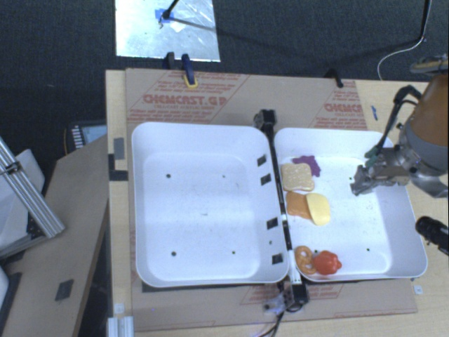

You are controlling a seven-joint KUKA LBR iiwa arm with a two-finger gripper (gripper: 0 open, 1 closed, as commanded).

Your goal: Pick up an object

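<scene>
Two white bins (203, 142); six toy foods (309, 207).

Both bins: plain white, left bin (203, 209) with a few small dark dots on the floor, right bin (372, 223) same white. Dark grey clips along the divider (270, 188) between them. In the right bin: purple piece (309, 163), tan speckled bread slice (298, 177), orange wedge (298, 204), pale yellow slice (319, 209), red tomato-like piece (327, 262), orange-brown pretzel (305, 258). Gripper (365, 181) dark grey metal; arm (428, 128) grey with orange-brown band. Bench board (231, 97) light brown cardboard with red printed lettering. Yellow and blue clamp (188, 72) at its far edge. Silver foil sheet (168, 20) with a small blue spot. Floor (56, 34) dark blue-grey carpet.
</scene>
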